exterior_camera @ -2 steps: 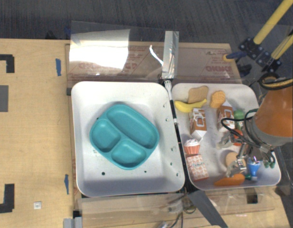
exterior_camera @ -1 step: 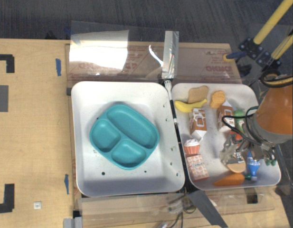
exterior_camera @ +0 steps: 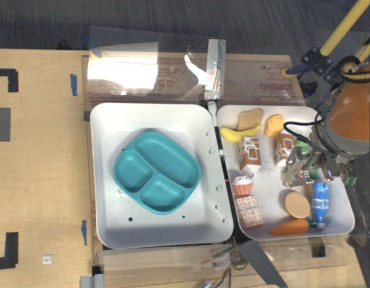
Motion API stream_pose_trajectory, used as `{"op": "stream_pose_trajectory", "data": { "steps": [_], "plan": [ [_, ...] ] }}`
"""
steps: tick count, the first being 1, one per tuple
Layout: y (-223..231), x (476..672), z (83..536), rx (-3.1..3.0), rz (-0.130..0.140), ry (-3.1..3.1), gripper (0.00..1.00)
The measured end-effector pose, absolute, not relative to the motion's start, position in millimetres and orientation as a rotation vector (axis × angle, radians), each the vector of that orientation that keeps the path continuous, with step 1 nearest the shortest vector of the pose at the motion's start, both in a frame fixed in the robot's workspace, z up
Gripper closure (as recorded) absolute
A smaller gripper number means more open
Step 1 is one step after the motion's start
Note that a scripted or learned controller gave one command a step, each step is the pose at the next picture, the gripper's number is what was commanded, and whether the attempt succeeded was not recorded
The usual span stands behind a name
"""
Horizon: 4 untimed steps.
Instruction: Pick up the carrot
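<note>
The wooden bench [exterior_camera: 41,179] carried black tape marks and blue tape bits, with dark carpet [exterior_camera: 173,5] behind it. Two white bins sat side by side: the left bin [exterior_camera: 107,221] held a teal divided plate [exterior_camera: 156,171]; the right bin [exterior_camera: 343,218] was crowded with a banana [exterior_camera: 237,134], small cartons [exterior_camera: 250,151], a blue bottle [exterior_camera: 320,203] and a round tan piece [exterior_camera: 297,205]. The carrot [exterior_camera: 289,227] lay at the right bin's near edge, just below that tan piece. The gripper [exterior_camera: 298,171] hung over the right bin, apart from the carrot; whether it was released or clenched, I cannot tell
</note>
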<state>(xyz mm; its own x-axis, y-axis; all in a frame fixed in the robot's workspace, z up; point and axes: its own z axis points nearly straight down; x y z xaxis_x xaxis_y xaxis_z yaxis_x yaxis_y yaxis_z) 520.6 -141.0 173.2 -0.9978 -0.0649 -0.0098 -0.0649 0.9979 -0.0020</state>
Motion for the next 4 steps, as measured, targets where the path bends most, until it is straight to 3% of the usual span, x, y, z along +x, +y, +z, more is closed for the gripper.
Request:
{"op": "stream_pose_trajectory", "data": {
  "steps": [1,2,3,4],
  "plan": [
    [-157.9,506.5,230.8,-0.308,-0.005,3.115,1.0],
    [-178.8,564.2,227.5,-0.474,-0.002,3.097,1.0],
    [-211.6,529.0,281.3,-0.675,-0.009,3.057,1.0],
    [-223.1,522.1,291.7,-1.082,-0.006,2.94,1.0]
  ]
}}
